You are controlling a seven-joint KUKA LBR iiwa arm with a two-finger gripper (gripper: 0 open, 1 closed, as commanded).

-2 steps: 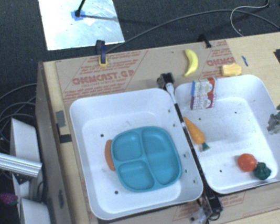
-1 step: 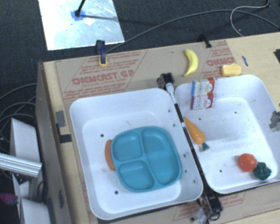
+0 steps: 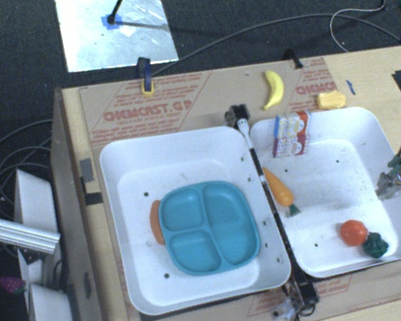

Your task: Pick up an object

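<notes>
Tool at the right rim of the right bin

The tool (image 3: 387, 183) is hanging over the right rim of the right bin (image 3: 339, 258); how far it is open I cannot tell, and nothing is showing between its parts. The middle floor of this bin is lying bare beside it. Near the tool, a tomato (image 3: 353, 231) and a green piece (image 3: 375, 245) are sitting in the lower right corner. A carrot (image 3: 279, 187) is lying along the left wall and a small carton (image 3: 289, 134) is leaning at the far edge. The left bin (image 3: 132, 205) is holding a blue divided plate (image 3: 208, 226), with an orange thing (image 3: 155, 222) touching its left side. A banana (image 3: 274, 88) is resting on the desk (image 3: 176, 103) behind the bins.
</notes>
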